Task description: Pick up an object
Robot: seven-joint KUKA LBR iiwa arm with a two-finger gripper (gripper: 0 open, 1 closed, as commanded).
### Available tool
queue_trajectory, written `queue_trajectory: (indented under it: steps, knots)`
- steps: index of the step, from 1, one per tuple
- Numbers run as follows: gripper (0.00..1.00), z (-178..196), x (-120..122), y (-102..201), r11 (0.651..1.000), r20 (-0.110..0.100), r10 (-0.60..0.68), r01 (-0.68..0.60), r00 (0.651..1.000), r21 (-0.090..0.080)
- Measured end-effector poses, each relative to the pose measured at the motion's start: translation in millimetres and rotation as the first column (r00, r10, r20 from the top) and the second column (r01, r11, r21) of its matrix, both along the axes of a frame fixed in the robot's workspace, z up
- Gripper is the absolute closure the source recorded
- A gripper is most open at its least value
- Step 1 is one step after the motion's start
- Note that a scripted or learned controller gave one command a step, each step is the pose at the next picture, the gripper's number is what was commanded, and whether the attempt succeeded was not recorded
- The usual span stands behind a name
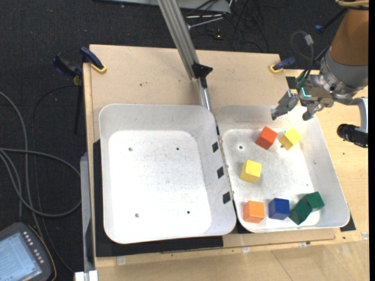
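Currently | end effector fingers spread wide | holding nothing | above right bin

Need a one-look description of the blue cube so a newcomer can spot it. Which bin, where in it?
Look at the right bin, the one holding all the blocks. Go to its near edge, where a row of blocks sits: an orange cube, then the blue cube, then dark green blocks. It is the only blue block, wedged between orange and green.

Two white bins; two orange blocks, two yellow, two green, one blue.
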State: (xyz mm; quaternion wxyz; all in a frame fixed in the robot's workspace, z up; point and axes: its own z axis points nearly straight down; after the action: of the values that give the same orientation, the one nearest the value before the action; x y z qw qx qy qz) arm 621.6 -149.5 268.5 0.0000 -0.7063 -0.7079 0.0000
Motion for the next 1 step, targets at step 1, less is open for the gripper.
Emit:
queue_trajectory:
  steps: [1]
  knots:
    - [0.0,-53.8,-10.6,-2.2,1.0,-0.006,-0.004,0.004,1.0,0.0]
